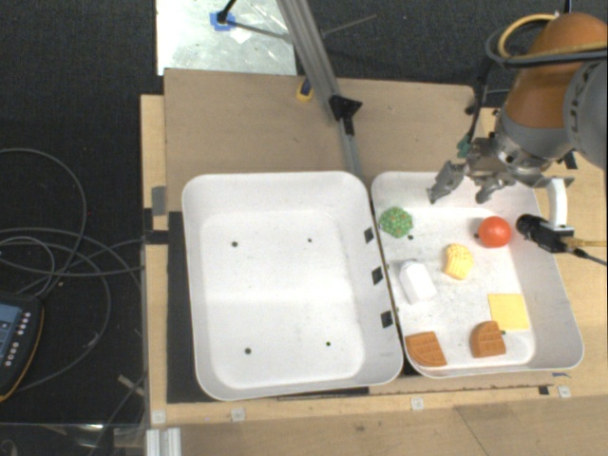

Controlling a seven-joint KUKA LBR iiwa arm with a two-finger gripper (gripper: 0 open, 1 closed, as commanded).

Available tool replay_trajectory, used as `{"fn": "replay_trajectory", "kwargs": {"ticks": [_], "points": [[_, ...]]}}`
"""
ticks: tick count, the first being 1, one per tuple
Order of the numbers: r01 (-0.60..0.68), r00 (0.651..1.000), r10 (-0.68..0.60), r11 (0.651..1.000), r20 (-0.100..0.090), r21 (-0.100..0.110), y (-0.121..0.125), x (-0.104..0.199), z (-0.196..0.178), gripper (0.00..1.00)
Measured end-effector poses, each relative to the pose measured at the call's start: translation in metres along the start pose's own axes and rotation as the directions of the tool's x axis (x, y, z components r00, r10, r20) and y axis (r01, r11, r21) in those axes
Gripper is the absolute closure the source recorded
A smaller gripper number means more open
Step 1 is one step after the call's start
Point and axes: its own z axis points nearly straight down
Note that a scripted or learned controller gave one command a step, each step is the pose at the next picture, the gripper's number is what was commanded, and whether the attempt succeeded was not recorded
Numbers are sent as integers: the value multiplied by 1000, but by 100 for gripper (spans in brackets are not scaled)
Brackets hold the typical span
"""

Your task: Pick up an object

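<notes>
Above the right bin [560, 335] we see the tool [465, 190] spread open, holding nothing. We judge the red ball [493, 232] light, stiff and slippery; grip across its middle.

A robotics lab: bench-mounted bins [275, 283], floor cables [57, 245], a teach pendant [14, 335].

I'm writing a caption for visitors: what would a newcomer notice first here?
Probably the orange-banded arm at upper right, its gripper open over the right bin. Next, that bin's bright toy food: a red tomato, green broccoli, yellow corn and cheese.
</notes>
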Motion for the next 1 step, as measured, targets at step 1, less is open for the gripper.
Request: {"fn": "replay_trajectory", "kwargs": {"ticks": [1], "points": [[-2, 1000, 2, 1000, 0, 1, -4, -7, 59, 0]]}}
